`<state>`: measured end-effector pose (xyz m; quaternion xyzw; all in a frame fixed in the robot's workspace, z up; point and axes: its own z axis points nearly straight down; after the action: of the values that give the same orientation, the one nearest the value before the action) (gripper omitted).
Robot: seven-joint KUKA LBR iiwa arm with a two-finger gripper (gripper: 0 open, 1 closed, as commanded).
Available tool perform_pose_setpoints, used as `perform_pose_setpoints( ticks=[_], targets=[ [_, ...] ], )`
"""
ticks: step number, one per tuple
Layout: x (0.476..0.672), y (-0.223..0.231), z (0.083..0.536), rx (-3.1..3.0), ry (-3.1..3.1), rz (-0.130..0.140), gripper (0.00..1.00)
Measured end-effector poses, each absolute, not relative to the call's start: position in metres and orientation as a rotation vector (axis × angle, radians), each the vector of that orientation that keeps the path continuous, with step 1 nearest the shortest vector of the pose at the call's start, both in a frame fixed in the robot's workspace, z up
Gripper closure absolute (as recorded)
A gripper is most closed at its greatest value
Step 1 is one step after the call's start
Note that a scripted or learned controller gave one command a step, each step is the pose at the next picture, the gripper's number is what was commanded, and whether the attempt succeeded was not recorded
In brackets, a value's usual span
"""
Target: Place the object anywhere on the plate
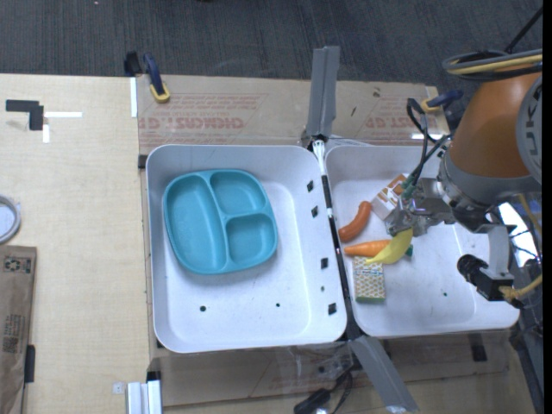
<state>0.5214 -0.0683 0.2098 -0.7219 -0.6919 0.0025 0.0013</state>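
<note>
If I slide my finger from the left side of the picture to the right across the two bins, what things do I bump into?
Blue plate → orange sausage-shaped toy → sponge → yellow banana toy → gripper.

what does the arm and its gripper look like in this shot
The arm is bulky and rounded, with a broad orange band above a grey wrist section. Black, yellow and blue cables loop around its top and left side. The gripper below is a small dark grey metal assembly with thin wires running to it. Part of a dark letter marking sits at the orange band's right edge.
</note>
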Motion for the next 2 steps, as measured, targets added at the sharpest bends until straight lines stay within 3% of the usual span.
perform_pose_setpoints(
  ticks=[1, 2],
  targets=[
    [0.572, 0.012, 0.222, -2.284, -2.156, 0.007, 1.0],
    [0.629, 0.084, 0.193, -2.42, -2.003, 0.009, 1.0]
  ],
)
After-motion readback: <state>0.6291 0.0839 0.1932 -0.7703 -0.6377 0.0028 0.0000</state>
